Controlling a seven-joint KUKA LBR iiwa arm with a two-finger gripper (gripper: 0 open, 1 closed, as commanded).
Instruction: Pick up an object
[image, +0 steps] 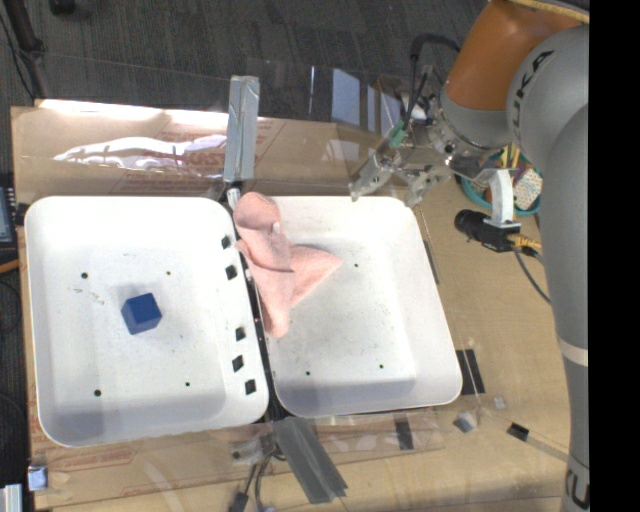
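A soft pink cloth lies crumpled in the right bin, bunched against that bin's left wall. Its upper end rides up over the rim near the far left corner, one fold spreads to the right in a blunt point, and a narrower tail trails toward the near side along the wall. The fabric looks limp and matte, with gentle creases.

In the left bin sits a small blue cube, hard-edged and solid in colour, resting on the floor a little left of centre and well apart from the cloth. Both bins are shallow white trays with rounded corners and smooth, faintly speckled floors marked by a few dark dots; small black tabs line the seam where they meet.

The tool hangs above the far edge of the right bin, just beyond its rim, its two thin metal fingers spread apart with nothing between them. It is up and to the right of the cloth, not touching it. Behind it the arm rises grey and smooth, with a glossy orange band above the wrist and a tangle of cables nearby.

The worktop is brown cardboard-like board, with a grey tape strip running back from the seam between the bins.
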